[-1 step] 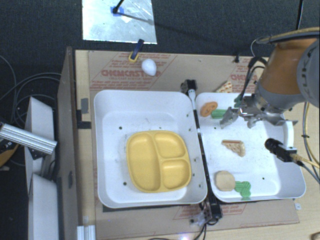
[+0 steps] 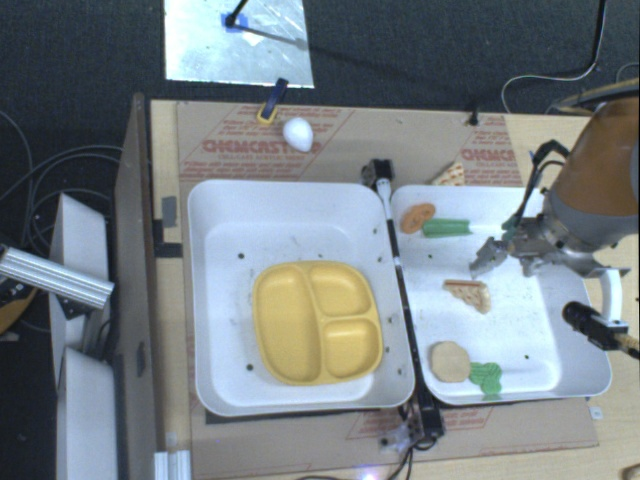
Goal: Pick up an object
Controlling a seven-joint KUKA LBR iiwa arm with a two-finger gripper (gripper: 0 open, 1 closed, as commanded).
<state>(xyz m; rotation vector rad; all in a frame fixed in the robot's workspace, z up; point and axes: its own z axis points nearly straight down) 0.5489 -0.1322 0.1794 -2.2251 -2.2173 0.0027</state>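
Nearest, in the right bin (image 2: 575, 383), a pale tan round piece (image 2: 450, 360) lies by the near rim with a green leafy piece (image 2: 487, 378) touching its right side. A little farther, mid-bin, a brown wedge like a toast slice (image 2: 468, 293) lies flat. The pincer (image 2: 490, 257) hangs just beyond and to the right of the wedge, above the bin floor, its grey fingers a little apart with nothing between them; the grey arm (image 2: 600, 183) with its orange band enters from the right. Farther still, near the far rim, a green stick-shaped piece (image 2: 446, 228) lies beside an orange oval piece (image 2: 417, 216) on its left, the two touching or nearly so. The left bin (image 2: 225, 228) holds a yellow three-compartment tray (image 2: 316, 321), set toward its near side. Beyond both bins, on the cardboard-covered counter (image 2: 400, 133), a white egg-like object (image 2: 298, 133) rests, with a small yellow and dark item (image 2: 270, 103) just past it.
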